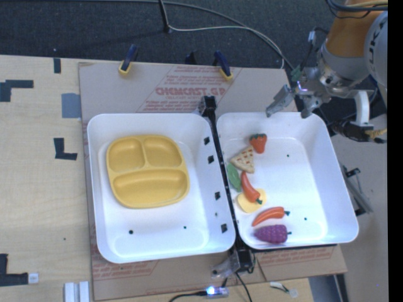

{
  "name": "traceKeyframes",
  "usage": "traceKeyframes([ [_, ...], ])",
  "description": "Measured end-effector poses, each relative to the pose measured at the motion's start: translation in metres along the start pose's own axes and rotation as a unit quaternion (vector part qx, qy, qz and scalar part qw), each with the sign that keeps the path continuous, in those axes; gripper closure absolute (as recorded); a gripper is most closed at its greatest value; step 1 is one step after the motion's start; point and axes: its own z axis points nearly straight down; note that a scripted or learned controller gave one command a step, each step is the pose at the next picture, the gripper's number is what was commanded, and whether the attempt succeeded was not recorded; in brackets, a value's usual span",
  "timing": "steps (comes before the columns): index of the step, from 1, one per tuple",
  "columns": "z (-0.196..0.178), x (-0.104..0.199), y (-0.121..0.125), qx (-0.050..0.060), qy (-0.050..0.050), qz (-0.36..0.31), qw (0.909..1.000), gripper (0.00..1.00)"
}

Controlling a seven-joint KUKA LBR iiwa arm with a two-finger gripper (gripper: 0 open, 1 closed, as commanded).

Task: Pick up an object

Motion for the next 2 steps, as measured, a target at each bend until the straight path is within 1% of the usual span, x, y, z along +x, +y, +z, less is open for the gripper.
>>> traceKeyframes([
  [1, -0.0691, 0.0646, -0.0133, -0.003, 0.0, -0.003, 1.0, 0.0],
  [2, -0.0753, 0.0617, -0.014, 0.0, 0.0, 0.0, 1.0, 1.0],
])
